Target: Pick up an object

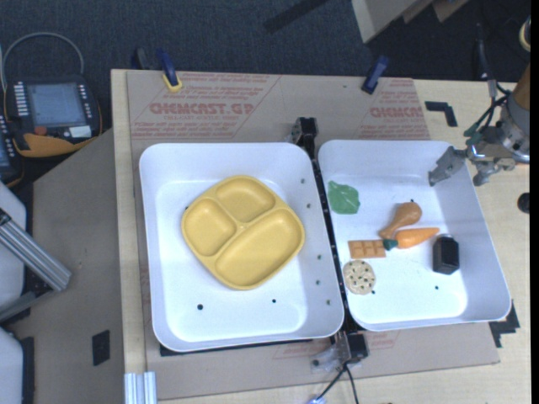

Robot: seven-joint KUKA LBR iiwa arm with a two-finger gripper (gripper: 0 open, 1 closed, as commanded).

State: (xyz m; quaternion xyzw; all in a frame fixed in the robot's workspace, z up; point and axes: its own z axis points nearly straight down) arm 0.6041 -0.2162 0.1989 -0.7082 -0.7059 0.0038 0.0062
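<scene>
Black block (445,255) — nearest candidate for the pick, lying flat on the floor of the right bin (396,160), close to its right wall.

Starting at the gripper (461,172): poised over the bin's far right corner, fingers spread apart with nothing between them, high and off to the side of every item. Probably parked there so as to leave the bin's contents in clear sight from above before a descent — a judgement, not a certainty.

Moving outward: carrot (414,237) just left of the block, apparently touching the drumstick (400,218) angled above it. Then a tan cracker (366,248) beside the carrot's green end, a round cookie (360,276) just below that, and a green leafy piece (343,197) alone toward the bin's left wall. All loose and scattered, likely to offer varied grasps; the block and the green piece stand freest, the carrot and drumstick crowd each other.

Further out: left bin (168,175) holding a yellow divided plate (243,231), set at a tilt near the middle, well apart from the arm.

Nothing lifted yet.
</scene>
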